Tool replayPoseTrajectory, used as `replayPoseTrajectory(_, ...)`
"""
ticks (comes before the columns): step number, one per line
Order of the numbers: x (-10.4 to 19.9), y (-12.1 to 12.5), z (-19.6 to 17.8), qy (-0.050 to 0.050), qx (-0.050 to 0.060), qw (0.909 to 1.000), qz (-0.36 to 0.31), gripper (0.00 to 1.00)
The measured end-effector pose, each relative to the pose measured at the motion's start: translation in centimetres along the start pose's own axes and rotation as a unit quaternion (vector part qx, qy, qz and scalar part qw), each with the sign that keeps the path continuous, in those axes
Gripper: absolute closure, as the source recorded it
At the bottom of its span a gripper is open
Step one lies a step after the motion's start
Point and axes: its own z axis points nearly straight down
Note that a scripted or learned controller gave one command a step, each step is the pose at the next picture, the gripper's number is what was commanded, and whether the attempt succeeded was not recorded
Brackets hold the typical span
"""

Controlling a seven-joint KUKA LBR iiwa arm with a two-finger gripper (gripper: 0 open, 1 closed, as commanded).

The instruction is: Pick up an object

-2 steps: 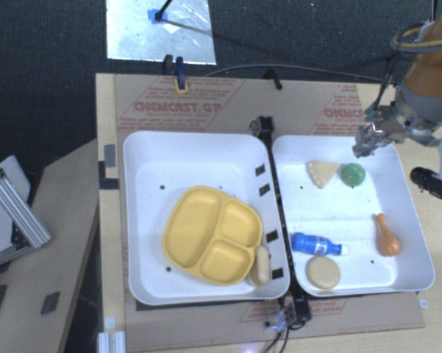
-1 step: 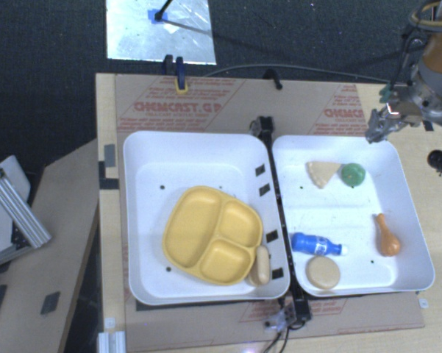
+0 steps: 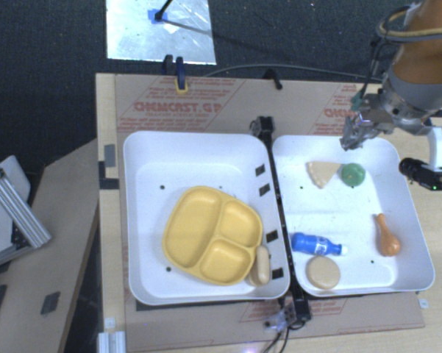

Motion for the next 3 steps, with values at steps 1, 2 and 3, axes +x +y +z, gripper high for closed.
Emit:
replayPoseTrajectory(1,6.1,0.8,0.5,0.000,-0.001,1.0000,-0.001,1.00)
replayPoseTrajectory(2,11.5,0.5,2.4,0.000,0.000,1.0000,0.000,1.00)
replayPoseTrajectory(3,16.2,0.0,2.4,0.000,0.000,1.0000,0.000,1.00)
